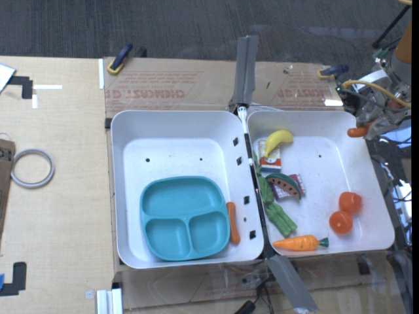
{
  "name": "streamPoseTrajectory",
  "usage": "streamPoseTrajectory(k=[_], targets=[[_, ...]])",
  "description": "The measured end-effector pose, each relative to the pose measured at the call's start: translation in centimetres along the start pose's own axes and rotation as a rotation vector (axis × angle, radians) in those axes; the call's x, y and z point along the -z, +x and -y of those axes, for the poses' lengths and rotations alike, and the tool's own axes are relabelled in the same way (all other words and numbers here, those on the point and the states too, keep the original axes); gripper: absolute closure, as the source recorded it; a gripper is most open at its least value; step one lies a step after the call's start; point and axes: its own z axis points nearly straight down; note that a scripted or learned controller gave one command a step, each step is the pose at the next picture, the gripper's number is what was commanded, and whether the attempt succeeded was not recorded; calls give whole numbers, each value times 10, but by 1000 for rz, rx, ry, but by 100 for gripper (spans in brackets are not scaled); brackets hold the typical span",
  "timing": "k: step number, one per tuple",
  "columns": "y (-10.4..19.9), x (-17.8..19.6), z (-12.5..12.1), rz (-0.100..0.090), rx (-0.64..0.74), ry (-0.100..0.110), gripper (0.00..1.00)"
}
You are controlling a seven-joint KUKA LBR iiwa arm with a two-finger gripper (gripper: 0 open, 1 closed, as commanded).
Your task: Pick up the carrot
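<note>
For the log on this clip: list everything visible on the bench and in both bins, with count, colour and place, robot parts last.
Bins: 2, white, side by side on the bench.
Tray: 1, teal, three compartments, in the left bin.
Hot dog: 1, orange-red, left bin, beside the tray's right edge.
Carrot: 1, orange with green top, right bin, front edge.
Tomatoes: 2, red-orange, right bin, right side.
Banana: 1, yellow, right bin, back left.
Watermelon slice: 1, red and green, right bin, left side.
Green vegetable: 1, right bin, along the left wall.
Tape roll: 1, grey, bench far left.
Clamps: 2, blue, back edge.
Gripper: 1, above the right bin's back right corner.
</note>
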Motion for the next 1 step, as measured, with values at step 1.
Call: streamPoseTrajectory(k=[1], targets=[[0,7,0,3,4,1,100]])
